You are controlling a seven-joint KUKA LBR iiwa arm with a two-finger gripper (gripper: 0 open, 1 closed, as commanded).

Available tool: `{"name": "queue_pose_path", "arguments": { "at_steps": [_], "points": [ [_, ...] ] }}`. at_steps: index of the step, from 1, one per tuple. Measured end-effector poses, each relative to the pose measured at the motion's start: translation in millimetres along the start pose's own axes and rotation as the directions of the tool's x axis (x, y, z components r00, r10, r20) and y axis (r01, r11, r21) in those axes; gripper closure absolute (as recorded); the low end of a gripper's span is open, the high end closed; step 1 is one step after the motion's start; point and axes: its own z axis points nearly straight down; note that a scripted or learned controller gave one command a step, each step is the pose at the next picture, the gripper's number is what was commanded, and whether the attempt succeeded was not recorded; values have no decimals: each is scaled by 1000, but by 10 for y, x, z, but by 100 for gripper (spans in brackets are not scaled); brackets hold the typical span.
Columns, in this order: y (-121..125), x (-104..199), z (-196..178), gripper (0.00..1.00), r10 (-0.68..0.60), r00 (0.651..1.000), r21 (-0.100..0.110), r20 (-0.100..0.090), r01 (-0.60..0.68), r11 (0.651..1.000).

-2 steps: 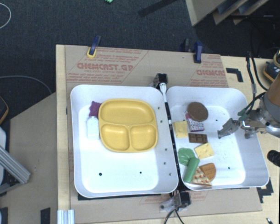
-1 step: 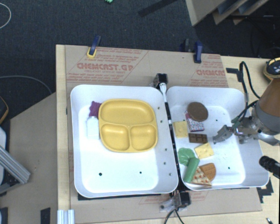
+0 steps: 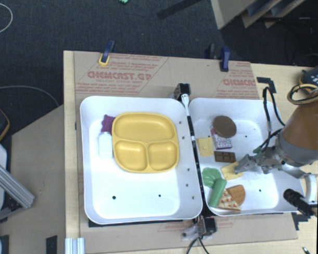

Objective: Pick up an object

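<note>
I have the gripper (image 3: 244, 164) low inside the right bin (image 3: 260, 198), reaching in from the right, its grey fingers pointing left; I cannot tell how far apart they stand, and I see nothing gripped between them. Just left of the fingertips lies a pale yellow slab (image 3: 229, 170), touching or nearly so (the angle won't let me say which). Beyond it, further left and a bit toward me, the green cylinder (image 3: 216, 189) lies with its long axis running roughly near-to-far, tilted slightly, its far end beside a green lump (image 3: 210, 175). Directly nearer than the claw sits the waffle-patterned wedge (image 3: 230, 197). Up and left of the claw are the brown bar (image 3: 224, 157), a yellow square (image 3: 205, 147) and a round brown disc (image 3: 223, 126). Well to the left, the other bin (image 3: 94, 189) holds a yellow divided tray (image 3: 145, 141).
</note>
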Motion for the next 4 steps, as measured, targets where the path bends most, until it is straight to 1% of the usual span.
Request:
{"name": "queue_pose_path", "arguments": {
  "at_steps": [1,2,3,4],
  "points": [
    [25,18,143,0,-2,1000,-9,-3,2,1000],
    [54,3,1,100,-1,1000,-22,3,1,1000],
    [32,-16,-428,100,-2,1000,-13,6,2,1000],
    [130,-37,-1023,100,-3,1000,-17,7,3,1000]
  ]
}}
